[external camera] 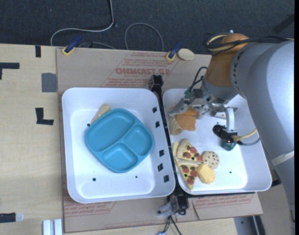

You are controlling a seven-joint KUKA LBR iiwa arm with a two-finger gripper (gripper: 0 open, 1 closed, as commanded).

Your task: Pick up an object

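Directly under my gripper (196, 107), upper left of right bin (247, 177): orange toast-like food piece (187, 120), touching fingertips. Finger opening — can't tell. Pizza slices (187, 160), cookie (210, 158) lie nearer camera.

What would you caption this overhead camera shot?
Robot gripper lowered over toy food in the right bin; blue tray in the left.

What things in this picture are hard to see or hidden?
- Gripper, camera view: the wrist covers its fingers, so open or shut is unclear.
- Orange food: the gripper hangs over its top edge; whether it is gripped is unclear.
- Tan piece in the left bin: mostly under the blue tray.
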